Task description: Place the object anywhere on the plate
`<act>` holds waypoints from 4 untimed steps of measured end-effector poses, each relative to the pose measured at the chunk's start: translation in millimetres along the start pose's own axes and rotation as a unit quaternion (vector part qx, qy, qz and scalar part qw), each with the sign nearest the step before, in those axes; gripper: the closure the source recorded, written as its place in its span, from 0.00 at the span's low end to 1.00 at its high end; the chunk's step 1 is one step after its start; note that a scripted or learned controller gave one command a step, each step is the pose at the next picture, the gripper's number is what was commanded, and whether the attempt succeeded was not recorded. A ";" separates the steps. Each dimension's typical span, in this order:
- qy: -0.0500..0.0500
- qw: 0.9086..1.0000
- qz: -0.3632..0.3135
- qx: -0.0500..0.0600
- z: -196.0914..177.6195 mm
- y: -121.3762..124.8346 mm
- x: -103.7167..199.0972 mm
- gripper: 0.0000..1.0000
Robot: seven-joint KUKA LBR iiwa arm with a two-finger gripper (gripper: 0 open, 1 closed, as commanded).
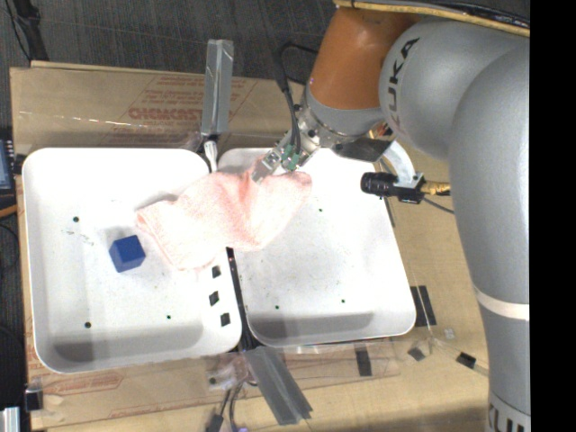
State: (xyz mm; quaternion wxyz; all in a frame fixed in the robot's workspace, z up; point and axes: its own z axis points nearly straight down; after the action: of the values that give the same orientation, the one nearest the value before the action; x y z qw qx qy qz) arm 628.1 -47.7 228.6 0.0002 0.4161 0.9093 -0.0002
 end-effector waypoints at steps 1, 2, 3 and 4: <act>0.000 1.000 -0.002 0.000 -2.5 1.1 0.7 1.00; 0.001 0.979 -0.203 0.001 -2.4 21.5 52.2 1.00; 0.001 0.918 -0.396 0.001 -2.2 23.4 110.2 1.00; 0.001 0.907 -0.420 0.001 -12.6 37.0 161.0 1.00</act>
State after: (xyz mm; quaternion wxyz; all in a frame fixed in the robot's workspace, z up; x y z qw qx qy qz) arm 550.8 98.3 241.1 -0.0009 -0.0045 1.0000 -0.0005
